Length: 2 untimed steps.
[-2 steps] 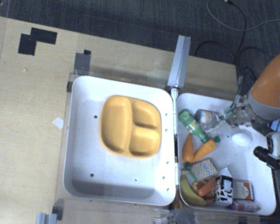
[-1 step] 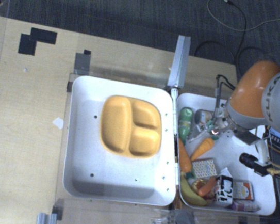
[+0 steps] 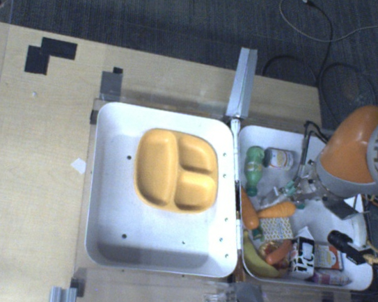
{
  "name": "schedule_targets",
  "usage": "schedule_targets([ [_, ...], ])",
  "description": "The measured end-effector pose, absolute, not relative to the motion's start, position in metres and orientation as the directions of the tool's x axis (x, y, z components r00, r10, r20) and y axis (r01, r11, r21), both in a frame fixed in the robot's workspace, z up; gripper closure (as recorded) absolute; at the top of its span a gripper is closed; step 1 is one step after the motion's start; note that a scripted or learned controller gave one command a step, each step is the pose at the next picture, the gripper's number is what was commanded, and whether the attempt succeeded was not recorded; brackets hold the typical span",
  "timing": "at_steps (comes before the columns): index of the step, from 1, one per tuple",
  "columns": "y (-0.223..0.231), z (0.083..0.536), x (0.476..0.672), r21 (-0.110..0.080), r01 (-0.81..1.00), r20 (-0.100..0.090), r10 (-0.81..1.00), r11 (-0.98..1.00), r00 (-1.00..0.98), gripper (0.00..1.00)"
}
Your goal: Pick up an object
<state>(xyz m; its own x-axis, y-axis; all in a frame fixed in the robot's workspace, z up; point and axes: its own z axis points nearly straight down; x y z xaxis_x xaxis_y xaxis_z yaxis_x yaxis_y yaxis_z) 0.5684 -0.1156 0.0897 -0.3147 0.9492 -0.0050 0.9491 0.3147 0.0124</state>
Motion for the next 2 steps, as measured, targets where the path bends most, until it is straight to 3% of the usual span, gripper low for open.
schedule_targets([
  [1,-0.114,0.089,0.597,0.012,0.936,-0.005,0.937,0.351,-0.351,0.00],
  [2,-0.113,0.090,0.558,0.015,0.946,-0.006,0.946,0.323,-0.323,0.00],
])
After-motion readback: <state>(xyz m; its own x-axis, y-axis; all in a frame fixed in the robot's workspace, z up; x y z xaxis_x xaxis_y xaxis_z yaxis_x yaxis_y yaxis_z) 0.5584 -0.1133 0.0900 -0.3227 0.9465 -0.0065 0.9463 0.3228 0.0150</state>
